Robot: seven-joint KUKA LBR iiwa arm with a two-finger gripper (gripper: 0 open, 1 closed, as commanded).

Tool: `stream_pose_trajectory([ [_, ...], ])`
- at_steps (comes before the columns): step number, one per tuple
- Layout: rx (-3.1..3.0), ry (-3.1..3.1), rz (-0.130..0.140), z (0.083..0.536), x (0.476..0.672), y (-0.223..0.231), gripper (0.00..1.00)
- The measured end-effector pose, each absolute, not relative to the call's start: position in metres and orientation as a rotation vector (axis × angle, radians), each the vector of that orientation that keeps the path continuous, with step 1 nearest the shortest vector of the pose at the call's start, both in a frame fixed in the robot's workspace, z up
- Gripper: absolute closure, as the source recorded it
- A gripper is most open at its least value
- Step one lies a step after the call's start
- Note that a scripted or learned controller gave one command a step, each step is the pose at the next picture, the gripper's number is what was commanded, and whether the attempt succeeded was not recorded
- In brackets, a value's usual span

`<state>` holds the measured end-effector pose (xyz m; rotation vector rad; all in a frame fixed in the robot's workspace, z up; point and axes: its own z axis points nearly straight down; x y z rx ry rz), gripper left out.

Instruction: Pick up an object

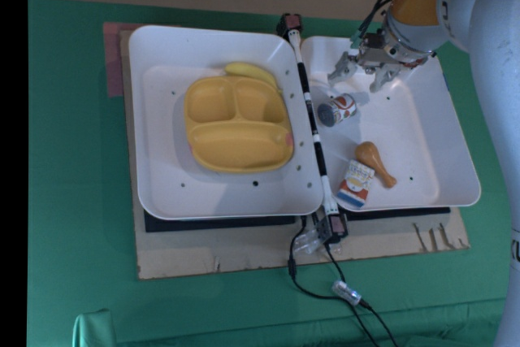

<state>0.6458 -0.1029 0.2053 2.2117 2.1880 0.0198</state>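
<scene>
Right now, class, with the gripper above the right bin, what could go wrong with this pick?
1. The can lies on its side, so it may roll away from the open gripper.
2. It sits near the bin divider, which a finger could strike.

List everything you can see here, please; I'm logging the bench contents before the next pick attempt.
Shallow white plastic bins: two, white, side by side on the bench.
Yellow divided plastic tray: one, yellow, middle of the left bin.
Yellow toy banana: one, yellow, left bin, at the tray's far edge.
Small toy can: one, white and red with a dark end, on its side in the right bin, just below the gripper.
Brown toy drumstick: one, brown, right bin, near side.
Small printed carton: one, white, orange and blue, right bin, beside the drumstick.
Two-finger gripper: one, grey, open, above the right bin's far end.
</scene>
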Motion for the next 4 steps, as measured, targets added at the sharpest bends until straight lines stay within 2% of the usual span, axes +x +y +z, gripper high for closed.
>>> stream_pose_trajectory([
  [1, 2.217, 2.206, 0.008, 0.188, 0.636, -0.107, 0.0],
  [2, 2.212, 2.187, 0.02, 0.205, 0.639, -0.111, 1.0],
  [3, 2.215, 2.207, 0.009, 0.302, 0.702, -0.129, 1.0],
  [4, 2.215, 2.205, 0.012, 0.349, 0.702, -0.099, 1.0],
])
